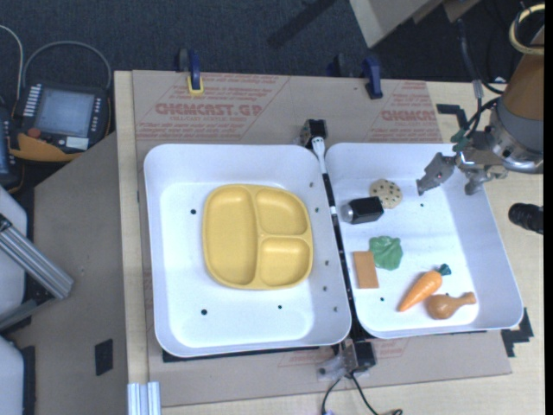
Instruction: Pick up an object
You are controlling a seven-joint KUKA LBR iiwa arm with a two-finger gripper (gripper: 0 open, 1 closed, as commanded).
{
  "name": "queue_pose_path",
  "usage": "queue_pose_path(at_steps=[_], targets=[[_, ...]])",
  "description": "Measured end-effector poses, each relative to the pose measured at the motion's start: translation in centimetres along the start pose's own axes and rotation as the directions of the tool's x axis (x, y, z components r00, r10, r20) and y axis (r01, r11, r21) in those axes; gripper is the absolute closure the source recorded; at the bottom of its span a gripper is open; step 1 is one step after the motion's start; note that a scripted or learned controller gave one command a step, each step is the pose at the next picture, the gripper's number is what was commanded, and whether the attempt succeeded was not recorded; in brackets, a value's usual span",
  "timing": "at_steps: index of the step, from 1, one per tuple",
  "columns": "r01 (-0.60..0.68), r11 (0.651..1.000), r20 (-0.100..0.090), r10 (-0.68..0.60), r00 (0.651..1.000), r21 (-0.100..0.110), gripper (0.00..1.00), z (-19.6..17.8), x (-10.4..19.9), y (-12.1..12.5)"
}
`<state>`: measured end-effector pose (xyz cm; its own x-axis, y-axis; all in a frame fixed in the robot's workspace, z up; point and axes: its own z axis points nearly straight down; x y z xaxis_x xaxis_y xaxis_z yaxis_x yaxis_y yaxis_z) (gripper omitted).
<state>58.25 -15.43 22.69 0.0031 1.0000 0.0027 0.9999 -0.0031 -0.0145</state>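
Brown cardboard (259, 102) is laid over the bench at mid frame, bearing two white bins side by side, and at the upper right the gripper (452, 175) is seen hovering over the far corner of the right bin (501, 266), its fingers spread and nothing held between them. Below and left of it, a speckled cookie (385, 192), a black block (363, 209), a green lump (386, 252), an orange slab (365, 270), a carrot (419, 289) and a brown drumstick (448, 303) are scattered. A yellow divided plate (257, 235) is set in the left bin (173, 301).
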Motion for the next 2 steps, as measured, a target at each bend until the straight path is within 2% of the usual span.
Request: queue_pose_path(at_steps=[1, 2], targets=[[0.003, 1.0, 0.002, -0.003, 1.0, -0.013, 0.0, -0.7, 0.0, 0.3], [0.002, 1.0, 0.0, -0.002, 1.0, -0.006, 0.0, 5.6, 0.2, -0.1]])
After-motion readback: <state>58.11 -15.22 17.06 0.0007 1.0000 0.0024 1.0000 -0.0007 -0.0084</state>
